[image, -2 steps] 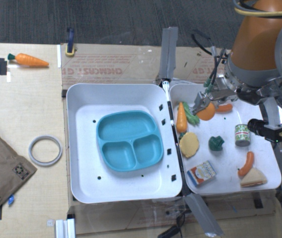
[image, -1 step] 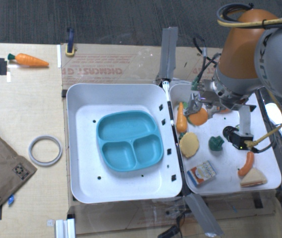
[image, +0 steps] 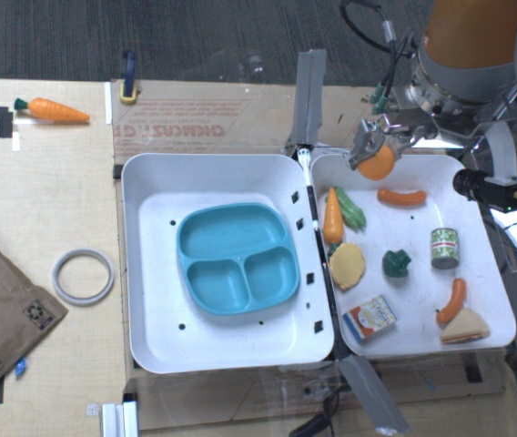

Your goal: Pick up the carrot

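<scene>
Jaws clamp an orange ball point(image: 377, 163); carrot point(image: 332, 215) lies lengthwise up-down, leafy end toward the bin's point(image: 500, 280) far rim.

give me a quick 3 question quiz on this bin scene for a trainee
1. True or false: the hand is over the bin that holds the blue tray.
2. Which lies right beside the carrot in the right bin? A) green can B) green leafy piece C) sandwich wedge
3. Fill in: an orange round thing sits at the hand, above the right bin's far ____ corner.

Key
1. False; it is over the right bin.
2. B, the green leafy piece.
3. left
</scene>
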